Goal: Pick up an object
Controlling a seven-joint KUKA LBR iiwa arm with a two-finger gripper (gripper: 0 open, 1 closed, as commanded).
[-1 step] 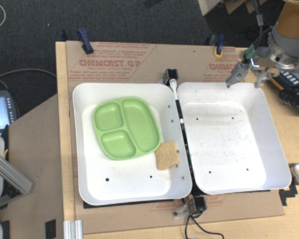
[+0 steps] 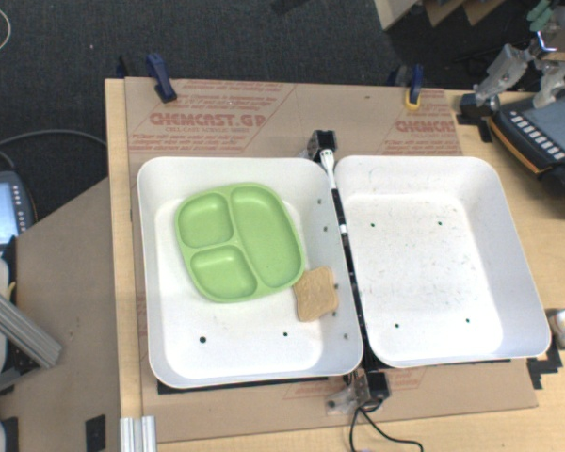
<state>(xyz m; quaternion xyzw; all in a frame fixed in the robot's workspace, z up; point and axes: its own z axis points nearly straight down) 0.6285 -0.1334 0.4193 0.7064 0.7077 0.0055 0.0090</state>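
A light green divided plate (image 2: 239, 242) with three compartments lies in the left white bin (image 2: 169, 347), toward its upper middle. A small tan sponge-like square (image 2: 315, 294) rests just off the plate's lower right edge, close to the bin's right wall.
The right white bin (image 2: 433, 262) sits beside the left one, showing small dark specks on its floor. Both rest on a brown board (image 2: 207, 111) held by blue and yellow clamps at the back. Equipment and a keypad stand at the far right.
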